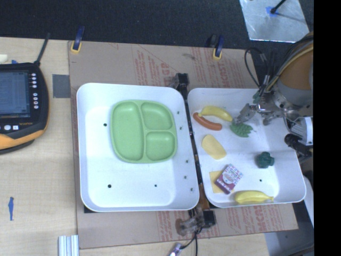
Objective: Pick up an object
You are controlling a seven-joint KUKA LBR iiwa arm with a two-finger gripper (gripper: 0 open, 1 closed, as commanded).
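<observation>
1. Yellow banana [254, 197] lies nearest, along the right bin's [290, 193] front wall; beside it a small pink packet [229, 177] rests on a yellow square.
2. Mid-bin sit a pale yellow lump [214, 146] and, well to its right, a dark green piece [265, 159]. The toys lie apart from each other, which probably leaves room for jaws to come down round any one of them.
3. Farther back lie a red sausage [207, 122] and a second banana [215, 112], touching or nearly so.
4. Close by them is a green leafy toy [242, 128], likely the pick target, since the gripper [258, 112] hangs just above and behind it.
5. I cannot tell whether the jaws are spread or pressed together; nothing is visibly pinched between them.
6. Left bin [90, 196] holds one green divided plate [143, 130], lying flat with its three sections bare, perhaps waiting for picked items.
7. Both bins rest side by side on brown board over the desk [32, 196].
</observation>
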